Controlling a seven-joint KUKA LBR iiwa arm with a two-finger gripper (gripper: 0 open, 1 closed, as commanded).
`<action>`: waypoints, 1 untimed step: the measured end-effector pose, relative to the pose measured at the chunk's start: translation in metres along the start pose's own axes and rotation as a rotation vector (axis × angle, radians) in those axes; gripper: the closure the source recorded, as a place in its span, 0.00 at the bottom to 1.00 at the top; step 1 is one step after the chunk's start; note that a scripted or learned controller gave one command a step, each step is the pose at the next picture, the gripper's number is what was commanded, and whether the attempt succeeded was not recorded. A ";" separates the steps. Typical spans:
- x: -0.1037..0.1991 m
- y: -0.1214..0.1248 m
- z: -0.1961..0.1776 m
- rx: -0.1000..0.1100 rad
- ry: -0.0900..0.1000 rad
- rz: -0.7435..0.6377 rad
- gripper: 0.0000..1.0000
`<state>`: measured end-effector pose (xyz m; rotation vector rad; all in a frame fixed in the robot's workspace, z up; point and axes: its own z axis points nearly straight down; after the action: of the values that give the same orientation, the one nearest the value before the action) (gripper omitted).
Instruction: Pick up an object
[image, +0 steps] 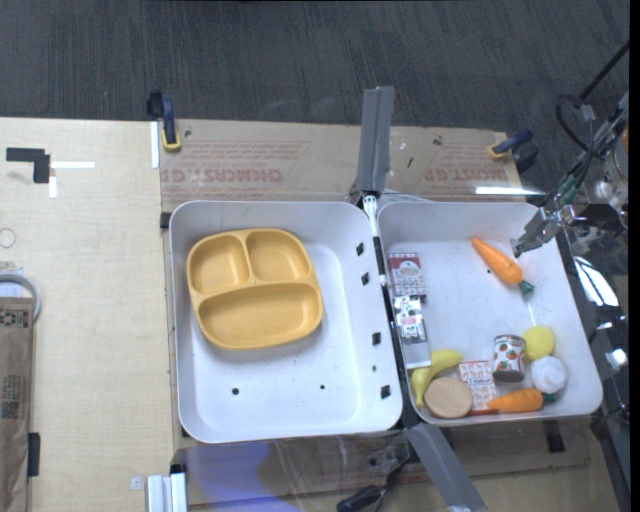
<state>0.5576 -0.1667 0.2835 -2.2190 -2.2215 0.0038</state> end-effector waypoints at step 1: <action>-0.015 0.069 0.112 0.000 0.001 -0.104 0.00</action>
<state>0.6265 -0.1820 0.1711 -2.1005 -2.3329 0.0033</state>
